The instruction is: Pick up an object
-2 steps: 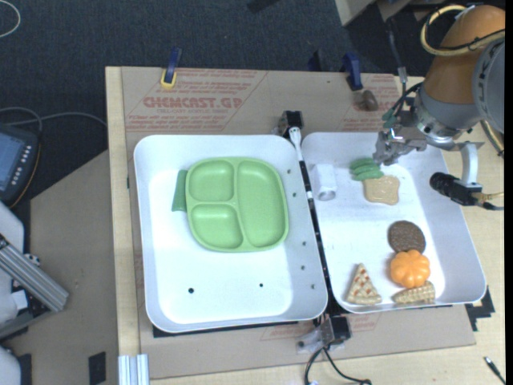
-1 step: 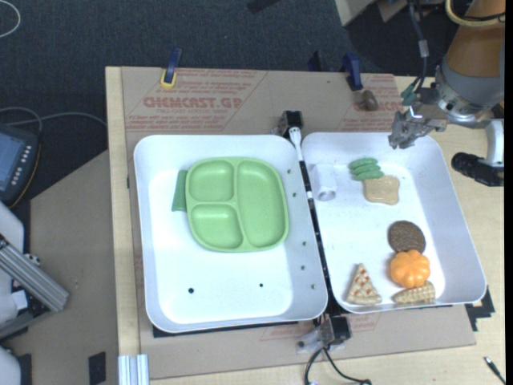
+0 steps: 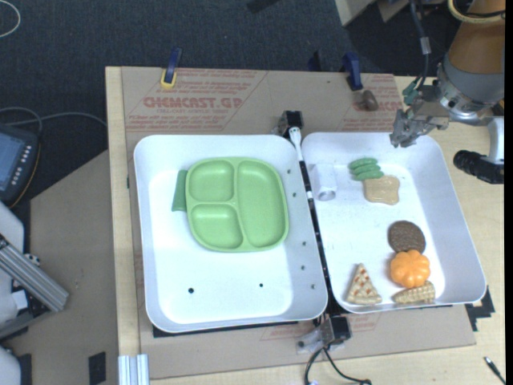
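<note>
Dark carpet surrounds my bench (image 3: 128, 103), which carries a brown printed board and two shallow white bins side by side. From my seat I see the left bin (image 3: 160, 279) holding a green divided plate (image 3: 237, 204) set over a darker green flat piece that peeks out at its left edge. The right bin (image 3: 449, 215) holds the things to pick from: a small white cylinder (image 3: 326, 182) near its left wall, a green pea pod (image 3: 365, 168) just above a beige cookie-like piece (image 3: 382, 190), then lower down a dark brown round cookie (image 3: 406, 236), an orange pumpkin (image 3: 409, 269) just below it, a corn cob (image 3: 415, 294) near the front rim, and a pizza slice (image 3: 363, 286) to its left. My arm comes in from the right, and the claw (image 3: 403, 135) hangs over the far right corner of the right bin, above the rim. I cannot tell whether the claw is spread or pressed together, and I see nothing between its tips.
</note>
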Available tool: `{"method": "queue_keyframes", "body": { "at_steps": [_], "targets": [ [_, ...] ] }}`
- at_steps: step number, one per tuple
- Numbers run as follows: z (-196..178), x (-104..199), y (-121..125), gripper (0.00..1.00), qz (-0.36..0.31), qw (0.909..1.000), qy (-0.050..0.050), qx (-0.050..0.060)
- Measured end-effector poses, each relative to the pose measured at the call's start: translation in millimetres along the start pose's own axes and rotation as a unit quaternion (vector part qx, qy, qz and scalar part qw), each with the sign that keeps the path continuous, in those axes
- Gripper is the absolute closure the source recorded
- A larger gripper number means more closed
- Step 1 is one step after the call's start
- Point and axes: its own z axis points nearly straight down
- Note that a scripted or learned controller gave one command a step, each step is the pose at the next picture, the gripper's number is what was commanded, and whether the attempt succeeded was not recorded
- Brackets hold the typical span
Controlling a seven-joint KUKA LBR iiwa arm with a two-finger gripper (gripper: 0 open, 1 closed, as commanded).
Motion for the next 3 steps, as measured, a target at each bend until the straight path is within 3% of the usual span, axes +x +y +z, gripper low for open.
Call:
{"method": "queue_keyframes", "body": {
  "at_steps": [2, 3],
  "targets": [
    [13, 68, -61, 1.0, -0.001, 1.0, 0.002, 0.004],
    [-1, 105, -95, 1.0, -0.001, 1.0, 0.002, 0.004]
  ]
}}
